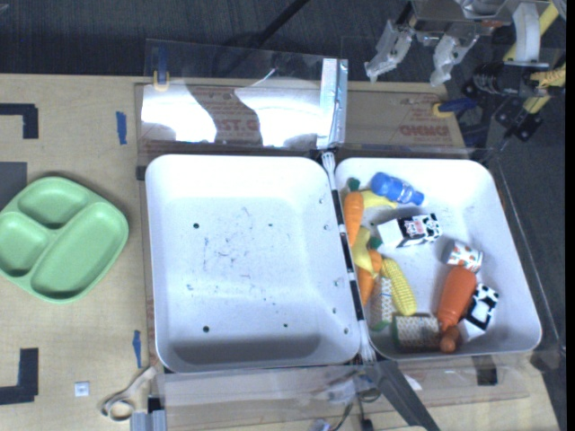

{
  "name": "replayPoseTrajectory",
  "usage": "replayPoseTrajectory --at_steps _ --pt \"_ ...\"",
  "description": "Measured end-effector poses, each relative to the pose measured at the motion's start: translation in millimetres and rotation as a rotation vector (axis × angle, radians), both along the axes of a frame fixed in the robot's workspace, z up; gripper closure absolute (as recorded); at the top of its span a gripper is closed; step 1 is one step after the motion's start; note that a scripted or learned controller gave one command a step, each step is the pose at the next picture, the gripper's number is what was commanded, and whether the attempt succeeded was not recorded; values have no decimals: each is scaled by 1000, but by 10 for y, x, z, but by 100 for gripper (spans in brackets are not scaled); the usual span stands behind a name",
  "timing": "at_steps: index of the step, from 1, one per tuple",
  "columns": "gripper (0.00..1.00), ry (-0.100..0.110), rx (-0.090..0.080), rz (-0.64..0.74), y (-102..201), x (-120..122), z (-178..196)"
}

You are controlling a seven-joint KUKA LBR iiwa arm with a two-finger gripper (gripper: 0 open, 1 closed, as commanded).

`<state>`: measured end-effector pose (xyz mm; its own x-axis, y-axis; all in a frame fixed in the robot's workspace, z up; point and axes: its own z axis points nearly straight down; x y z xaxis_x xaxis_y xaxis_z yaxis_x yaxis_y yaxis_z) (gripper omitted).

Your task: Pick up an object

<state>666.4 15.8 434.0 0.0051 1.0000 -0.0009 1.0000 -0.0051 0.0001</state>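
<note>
The two-finger gripper hangs spread wide and holding nothing, beyond the far rim of the right white bin. Best target the blue plastic bottle lying at the bin's far side, clear of clutter.

The left bin has lots of open room. The right bin is crowded along its left and bottom sides by toys, maybe touching; its upper right is open.
</note>
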Motion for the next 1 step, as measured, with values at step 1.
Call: replayPoseTrajectory --at_steps 1 --pt "0 3 0 -21 -284 -3 -746"
